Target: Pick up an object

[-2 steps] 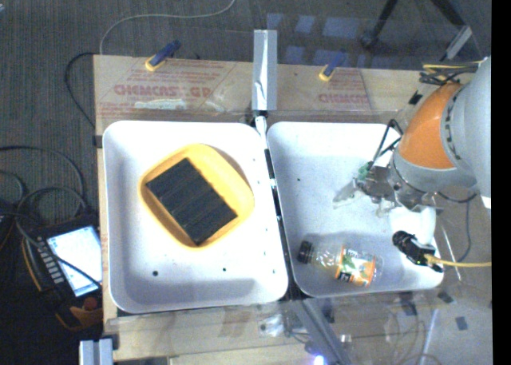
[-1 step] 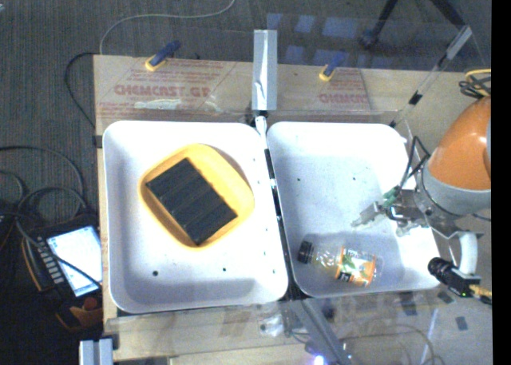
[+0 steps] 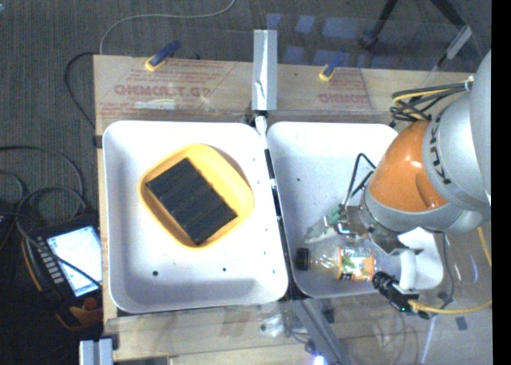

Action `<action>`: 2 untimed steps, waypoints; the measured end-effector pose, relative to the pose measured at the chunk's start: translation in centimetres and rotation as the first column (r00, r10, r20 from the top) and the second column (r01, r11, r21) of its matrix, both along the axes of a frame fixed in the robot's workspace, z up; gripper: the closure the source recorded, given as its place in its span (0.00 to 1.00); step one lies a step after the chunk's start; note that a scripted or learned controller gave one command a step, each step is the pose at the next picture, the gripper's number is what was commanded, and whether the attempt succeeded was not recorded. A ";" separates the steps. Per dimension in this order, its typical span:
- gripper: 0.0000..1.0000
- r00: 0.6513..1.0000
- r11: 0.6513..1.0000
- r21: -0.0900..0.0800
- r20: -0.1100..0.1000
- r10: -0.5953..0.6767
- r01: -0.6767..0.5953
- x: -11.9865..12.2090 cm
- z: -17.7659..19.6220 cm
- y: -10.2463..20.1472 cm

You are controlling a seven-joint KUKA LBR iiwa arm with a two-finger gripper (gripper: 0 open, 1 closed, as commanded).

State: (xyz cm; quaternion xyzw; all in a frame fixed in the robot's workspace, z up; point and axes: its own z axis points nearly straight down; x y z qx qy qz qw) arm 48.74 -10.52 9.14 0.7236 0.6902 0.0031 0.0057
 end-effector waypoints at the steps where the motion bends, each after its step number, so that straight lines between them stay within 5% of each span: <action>1: 1.00 1.000 1.000 0.004 0.004 0.001 -0.002 0.2 1.0 0.2; 2: 0.00 1.000 1.000 0.004 0.004 0.002 -0.002 0.2 1.0 0.2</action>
